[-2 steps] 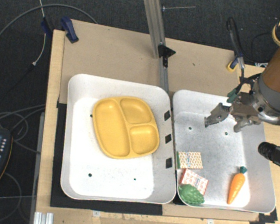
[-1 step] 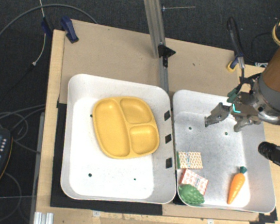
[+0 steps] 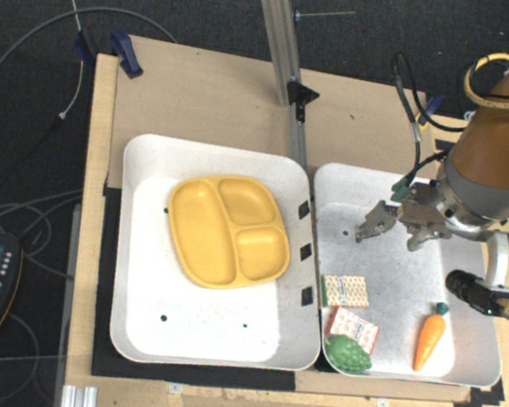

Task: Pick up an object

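My gripper [image 3: 393,230] hangs over the upper middle of the right bin [image 3: 471,278], its two fingers spread apart with nothing between them. An orange toy carrot [image 3: 429,340] lies near the bin's lower right. A small patterned packet [image 3: 347,288] lies lower left of the gripper. Below it sits a red and white packet [image 3: 353,329], and a green leafy toy [image 3: 348,354] rests at the bin's front edge. All of these lie well below the gripper, apart from it.
The left bin [image 3: 142,228] holds a yellow divided plate [image 3: 227,232]. A metal pole [image 3: 284,36] slants up from between the bins. Black clips [image 3: 304,250] line the divider. A black cylinder [image 3: 474,292] on the arm overhangs the right bin's right side.
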Controlling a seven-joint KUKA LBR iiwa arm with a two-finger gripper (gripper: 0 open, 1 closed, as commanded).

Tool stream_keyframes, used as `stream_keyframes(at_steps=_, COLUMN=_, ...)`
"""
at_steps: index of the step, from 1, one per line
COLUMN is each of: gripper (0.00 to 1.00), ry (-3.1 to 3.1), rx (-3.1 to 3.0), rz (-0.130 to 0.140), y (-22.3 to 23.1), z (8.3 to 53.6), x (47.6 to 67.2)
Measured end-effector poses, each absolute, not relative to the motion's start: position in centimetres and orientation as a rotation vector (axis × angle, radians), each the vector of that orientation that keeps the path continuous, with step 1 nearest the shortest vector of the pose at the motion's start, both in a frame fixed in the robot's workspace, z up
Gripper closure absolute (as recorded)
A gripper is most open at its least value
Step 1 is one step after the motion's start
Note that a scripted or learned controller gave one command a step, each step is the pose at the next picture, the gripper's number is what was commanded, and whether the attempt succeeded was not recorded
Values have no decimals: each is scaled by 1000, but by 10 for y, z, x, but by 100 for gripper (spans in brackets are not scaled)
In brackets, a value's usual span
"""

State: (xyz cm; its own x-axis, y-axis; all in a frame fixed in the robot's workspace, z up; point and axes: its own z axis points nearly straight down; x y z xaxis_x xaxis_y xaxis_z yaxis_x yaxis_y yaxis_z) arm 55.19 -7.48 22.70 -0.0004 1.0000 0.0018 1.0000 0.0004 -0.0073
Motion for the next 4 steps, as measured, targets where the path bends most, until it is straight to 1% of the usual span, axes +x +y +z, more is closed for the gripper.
stream_keyframes(at_steps=1, gripper=0, ry=-2216, rx=-2217, rz=7, y=-80, z=183, x=550)
stream_keyframes(at_steps=2, gripper=0, ry=-2215, rx=-2218, rz=7, y=-90, z=128, x=547)
stream_keyframes(at_steps=3, gripper=100, ry=-2221, rx=-2221, rz=-3, y=-89, z=142, x=550)
stream_keyframes(at_steps=4, gripper=100, ry=-2228, rx=-2222, rz=-7, y=-82, z=200, x=558)
